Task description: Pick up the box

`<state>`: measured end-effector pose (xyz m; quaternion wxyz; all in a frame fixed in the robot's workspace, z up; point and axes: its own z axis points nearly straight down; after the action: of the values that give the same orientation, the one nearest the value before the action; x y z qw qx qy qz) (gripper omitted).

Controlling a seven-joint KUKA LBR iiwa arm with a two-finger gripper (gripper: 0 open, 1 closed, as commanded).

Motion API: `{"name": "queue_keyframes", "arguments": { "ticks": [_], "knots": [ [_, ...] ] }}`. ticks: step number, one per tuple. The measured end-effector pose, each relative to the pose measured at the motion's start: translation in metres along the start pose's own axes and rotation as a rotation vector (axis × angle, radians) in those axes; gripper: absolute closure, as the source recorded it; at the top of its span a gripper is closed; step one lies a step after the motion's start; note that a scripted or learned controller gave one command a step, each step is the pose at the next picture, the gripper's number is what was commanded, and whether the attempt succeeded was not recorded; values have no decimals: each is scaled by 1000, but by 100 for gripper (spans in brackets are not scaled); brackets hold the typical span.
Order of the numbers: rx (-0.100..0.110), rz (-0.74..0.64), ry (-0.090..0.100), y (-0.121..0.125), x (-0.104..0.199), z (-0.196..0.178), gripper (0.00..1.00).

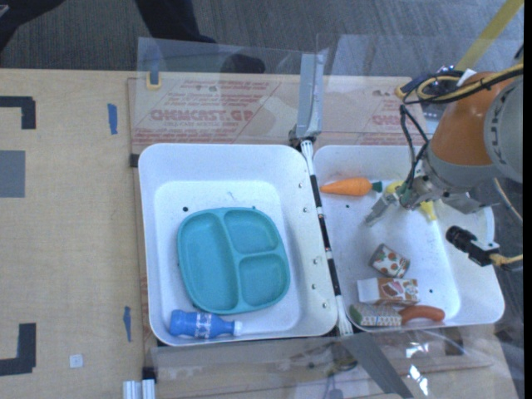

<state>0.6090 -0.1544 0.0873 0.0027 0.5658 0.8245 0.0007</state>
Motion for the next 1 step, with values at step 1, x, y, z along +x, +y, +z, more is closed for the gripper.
{"name": "queue_keyframes", "arguments": {
  "ticks": [1],
  "knots": [
    [-4,-111,-2,38,38,0,0]
  ]
}}
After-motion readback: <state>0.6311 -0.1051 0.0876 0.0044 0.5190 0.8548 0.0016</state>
